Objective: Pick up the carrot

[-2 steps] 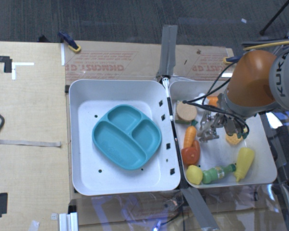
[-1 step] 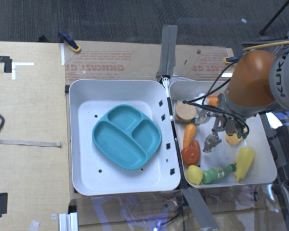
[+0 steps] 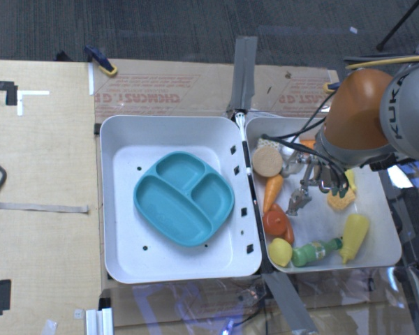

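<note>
Cardboard-covered counter (image 3: 42,152); carrot (image 3: 271,192) lies just left of the empty, slightly parted claw (image 3: 304,197): shift left, straddle its middle.

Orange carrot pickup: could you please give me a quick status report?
Pincer hovering in right white bin. Tapered orange carrot lying loose, left of pincer. Round tan bun and red tomato crowd its ends.

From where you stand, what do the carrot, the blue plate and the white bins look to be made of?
The carrot looks like toy plastic: even orange, smooth, no leaves. The blue plate also seems moulded plastic, matte, one flat colour with rounded dividers. The left bin and right bin look like thin formed plastic, slightly glossy, with rounded corners. All judged by look alone.
</note>
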